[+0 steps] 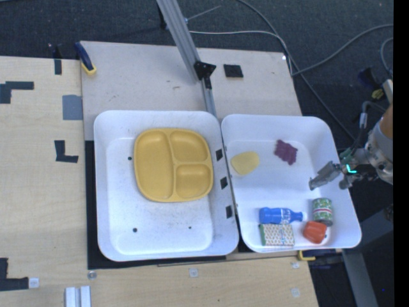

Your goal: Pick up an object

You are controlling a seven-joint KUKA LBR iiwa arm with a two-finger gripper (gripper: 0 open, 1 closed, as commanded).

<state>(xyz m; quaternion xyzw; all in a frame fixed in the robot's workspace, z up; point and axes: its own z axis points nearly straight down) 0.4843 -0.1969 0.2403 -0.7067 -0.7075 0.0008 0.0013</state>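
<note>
My claw [330, 175] hovers at the right white bin's [268, 128] right edge, released, grasping nothing. Small green-labelled tin can [323, 210] stands just below it, near that bin's lower right corner.

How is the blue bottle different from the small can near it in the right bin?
The blue bottle lies on its side; the can stands upright. The bottle is blue with a white cap end; the can has a green and white label. The bottle looks longer, the can shorter. Both sit in the right bin's near end.

Even, bright overhead light (soft shadows), slightly blurry throughout
</note>
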